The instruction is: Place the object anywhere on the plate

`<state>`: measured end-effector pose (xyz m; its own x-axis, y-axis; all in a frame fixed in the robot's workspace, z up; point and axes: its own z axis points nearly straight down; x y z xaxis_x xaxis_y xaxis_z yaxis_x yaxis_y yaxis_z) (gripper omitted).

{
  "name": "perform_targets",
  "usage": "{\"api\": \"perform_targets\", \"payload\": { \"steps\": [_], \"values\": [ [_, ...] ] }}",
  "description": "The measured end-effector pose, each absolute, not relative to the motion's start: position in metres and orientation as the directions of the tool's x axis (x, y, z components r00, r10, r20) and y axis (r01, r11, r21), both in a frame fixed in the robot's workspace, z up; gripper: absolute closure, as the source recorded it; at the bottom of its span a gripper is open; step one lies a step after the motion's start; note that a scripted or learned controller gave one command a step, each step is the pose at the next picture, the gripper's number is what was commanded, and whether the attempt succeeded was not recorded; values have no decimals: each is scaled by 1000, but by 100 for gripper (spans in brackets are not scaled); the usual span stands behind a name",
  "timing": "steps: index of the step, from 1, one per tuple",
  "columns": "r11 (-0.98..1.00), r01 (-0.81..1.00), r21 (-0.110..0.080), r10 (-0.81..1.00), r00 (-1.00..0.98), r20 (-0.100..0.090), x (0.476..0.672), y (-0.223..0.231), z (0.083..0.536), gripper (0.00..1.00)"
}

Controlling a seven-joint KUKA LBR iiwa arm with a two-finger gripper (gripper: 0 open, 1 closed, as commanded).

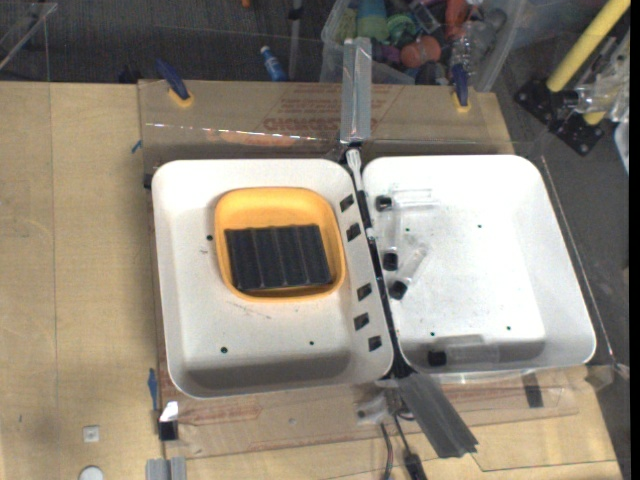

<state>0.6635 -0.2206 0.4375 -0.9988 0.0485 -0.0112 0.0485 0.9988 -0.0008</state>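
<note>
I am finding the dark ribbed block (pixel 278 256) lying flat on the orange plate (pixel 275 198), toward its 6 o'clock rim, in the 9 o'clock bin (pixel 190 353). I am judging the placement sound; best practice is leaving the block undisturbed.

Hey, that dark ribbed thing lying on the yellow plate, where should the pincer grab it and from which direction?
Probably from straight above. The dark ribbed block lies flat on the yellow plate in the left bin, and the plate's raised rim blocks a side approach. Its grooves run front to back, so I'd close across its shorter span, on the near and far edges.
</note>
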Motion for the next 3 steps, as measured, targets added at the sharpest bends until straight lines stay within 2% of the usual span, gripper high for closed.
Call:
{"api": "perform_targets", "payload": {
  "steps": [1, 2, 3],
  "values": [
    [943, -333, -1, -333, -943, -6, 661, -222, 433, 100],
    [763, -646, -6, -646, -763, -9, 668, -221, 434, 100],
    [414, -910, -7, -910, -414, -7, 668, -221, 436, 100]
  ]
}}
